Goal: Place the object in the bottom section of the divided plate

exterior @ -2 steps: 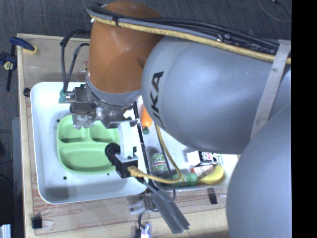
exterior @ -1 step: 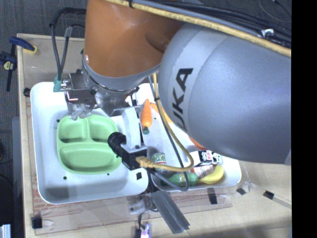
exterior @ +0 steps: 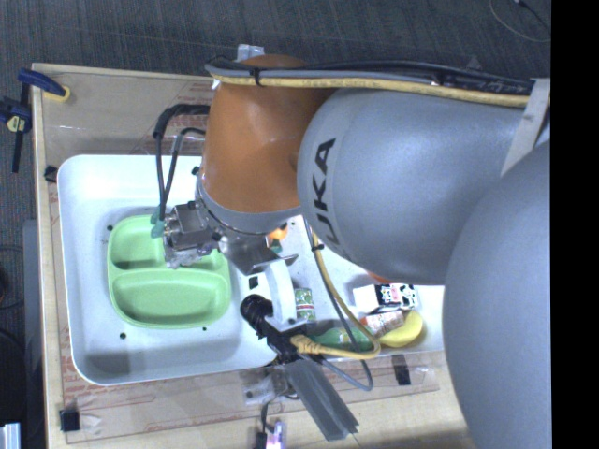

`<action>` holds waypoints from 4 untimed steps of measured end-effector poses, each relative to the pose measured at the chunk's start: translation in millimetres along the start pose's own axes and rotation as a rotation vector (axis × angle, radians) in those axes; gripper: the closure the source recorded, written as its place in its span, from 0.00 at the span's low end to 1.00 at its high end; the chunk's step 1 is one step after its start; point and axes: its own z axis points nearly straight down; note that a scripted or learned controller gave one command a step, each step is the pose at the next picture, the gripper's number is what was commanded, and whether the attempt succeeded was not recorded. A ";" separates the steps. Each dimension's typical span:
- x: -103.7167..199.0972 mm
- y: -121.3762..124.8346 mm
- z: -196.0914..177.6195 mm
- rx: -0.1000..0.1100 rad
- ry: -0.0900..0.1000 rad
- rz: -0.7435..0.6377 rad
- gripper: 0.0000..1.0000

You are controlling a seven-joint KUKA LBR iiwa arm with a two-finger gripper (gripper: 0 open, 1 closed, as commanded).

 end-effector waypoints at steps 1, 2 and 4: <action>63.3 8.9 77.1 0.002 -0.001 0.175 1.00; 70.7 9.3 197.1 0.003 0.003 -0.135 1.00; 57.3 12.7 169.9 0.002 0.000 -0.683 1.00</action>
